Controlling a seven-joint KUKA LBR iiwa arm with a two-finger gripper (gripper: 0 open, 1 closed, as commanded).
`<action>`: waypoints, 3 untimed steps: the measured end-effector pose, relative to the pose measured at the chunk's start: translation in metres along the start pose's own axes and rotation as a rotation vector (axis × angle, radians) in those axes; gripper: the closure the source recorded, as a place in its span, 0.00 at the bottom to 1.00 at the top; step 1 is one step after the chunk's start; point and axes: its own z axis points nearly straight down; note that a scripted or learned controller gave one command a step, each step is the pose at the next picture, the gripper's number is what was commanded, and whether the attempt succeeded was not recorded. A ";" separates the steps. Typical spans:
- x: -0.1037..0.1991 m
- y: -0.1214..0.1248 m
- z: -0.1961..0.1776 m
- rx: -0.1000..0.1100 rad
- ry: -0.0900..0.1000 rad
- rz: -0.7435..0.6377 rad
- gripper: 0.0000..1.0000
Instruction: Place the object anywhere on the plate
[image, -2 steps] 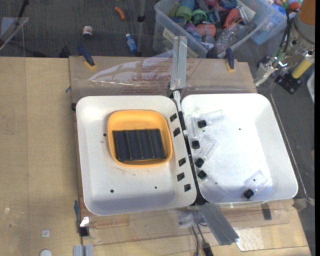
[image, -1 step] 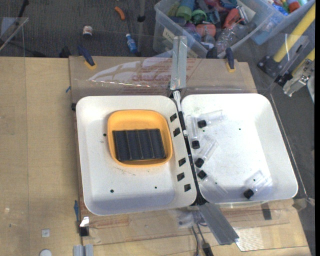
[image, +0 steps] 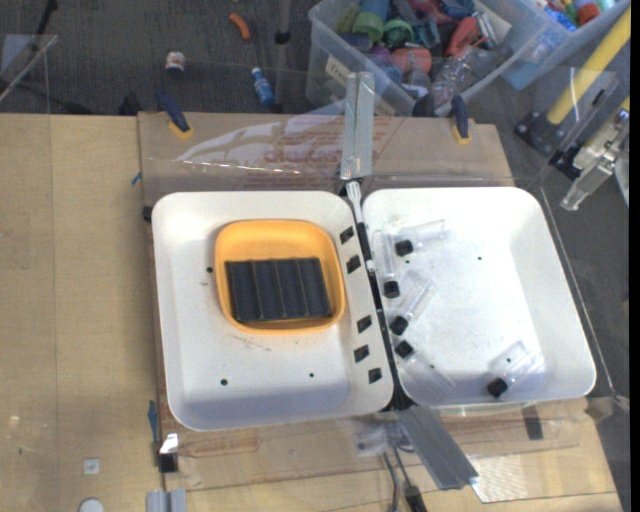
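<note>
Block: dark ridged rectangle, lying flat in the middle of the plate, long side running left to right.
Plate: orange, with rounded corners, in the upper middle of the left bin; its rim shows all round the block.
Left bin: shallow and white, with the plate and block on its floor.
Right bin: shallow and white, touching the left bin along a shared edge marked by a row of small black squares.
Vials: clear with black caps; one near the right bin's upper left, one by its left edge, one near its lower right corner. More black caps sit along the left edge.
Desk: pale wood, bare to the left of the bins.
Room: a metal bar stands at the desk's far edge above the seam; behind it, a clear tub of coloured toys on dark carpet.
</note>
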 end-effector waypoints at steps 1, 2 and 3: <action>-0.002 0.000 -0.013 -0.004 -0.012 0.002 1.00; -0.010 0.013 -0.065 -0.001 -0.002 -0.246 1.00; -0.014 0.009 -0.088 -0.002 -0.003 -0.514 1.00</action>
